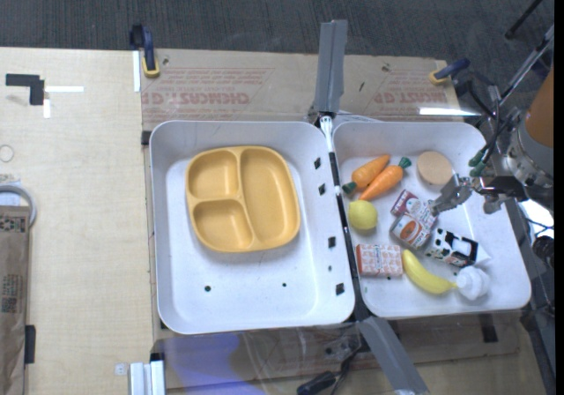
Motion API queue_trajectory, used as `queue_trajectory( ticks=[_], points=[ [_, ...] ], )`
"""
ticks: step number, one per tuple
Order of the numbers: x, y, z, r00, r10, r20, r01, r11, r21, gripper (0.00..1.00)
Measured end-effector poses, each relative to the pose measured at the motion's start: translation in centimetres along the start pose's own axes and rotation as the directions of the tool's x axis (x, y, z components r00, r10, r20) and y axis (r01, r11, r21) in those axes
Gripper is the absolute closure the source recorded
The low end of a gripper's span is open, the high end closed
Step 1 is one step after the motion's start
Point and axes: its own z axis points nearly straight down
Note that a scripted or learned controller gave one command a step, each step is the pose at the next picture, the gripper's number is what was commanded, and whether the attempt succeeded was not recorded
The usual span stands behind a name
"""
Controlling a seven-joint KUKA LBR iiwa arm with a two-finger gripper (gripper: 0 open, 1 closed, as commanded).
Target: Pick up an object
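The gripper hangs over the right bin, jaws spread open with nothing between them, fingertips just above a small red-and-white carton near the bin's middle. That carton is the nearest candidate, and it lies tilted, touching a black-and-white cow-print carton at its 4 o'clock. At the red carton's 11 o'clock lie 2 carrots side by side, green tops pointing to 2 o'clock. A round tan disc sits at the gripper's 12 o'clock. A lemon rests at 9 o'clock from the red carton, against the bin's left wall. Below, a pink patterned packet lies beside a banana, and a white lump sits at the banana's 3 o'clock. The left bin holds a yellow 3-compartment plate.
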Motion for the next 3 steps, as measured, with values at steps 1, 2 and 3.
queue_trajectory(
  ticks=[1,2,3],
  points=[
    [2.3,2.3,15.8,0.995,-0.1,-0.002,0.1,0.995,0.002,0.0],
    [2.2,-0.6,17.4,0.976,-0.218,0.005,0.218,0.976,-0.015,0.0],
    [1.7,-0.3,16.3,0.977,-0.211,0.016,0.212,0.977,-0.023,1.0]
  ],
)
